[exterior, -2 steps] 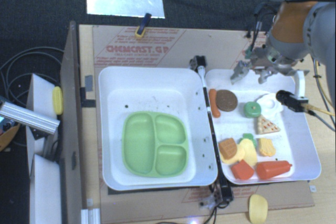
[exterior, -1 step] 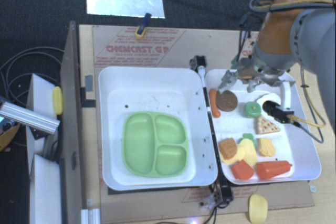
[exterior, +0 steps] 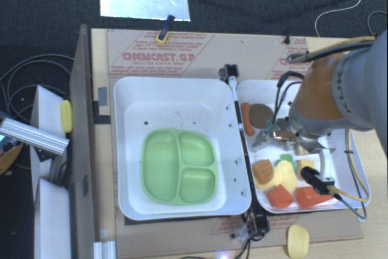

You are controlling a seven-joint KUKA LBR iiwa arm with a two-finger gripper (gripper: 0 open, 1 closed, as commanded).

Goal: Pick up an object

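Observation:
My gripper point(exterior: 277, 137) hangs low in the right bin point(exterior: 267, 91), reaching in from the right over its middle. Just to its left lie an orange-red sausage-shaped piece point(exterior: 247, 119) and a brown round disc point(exterior: 261, 114). In front of it lie a tan waffle-like piece point(exterior: 262, 171), a pale yellow piece point(exterior: 286, 177) and a small green piece point(exterior: 286, 159). Two red pieces point(exterior: 280, 196) point(exterior: 308, 196) rest by the bin's near wall. Nothing is visibly held.
The left bin point(exterior: 134, 97) holds a green divided plate point(exterior: 179, 166). A yellow object point(exterior: 297, 240) lies on the bench outside the right bin's near edge. The grey arm point(exterior: 354, 88) covers the right bin's far right part.

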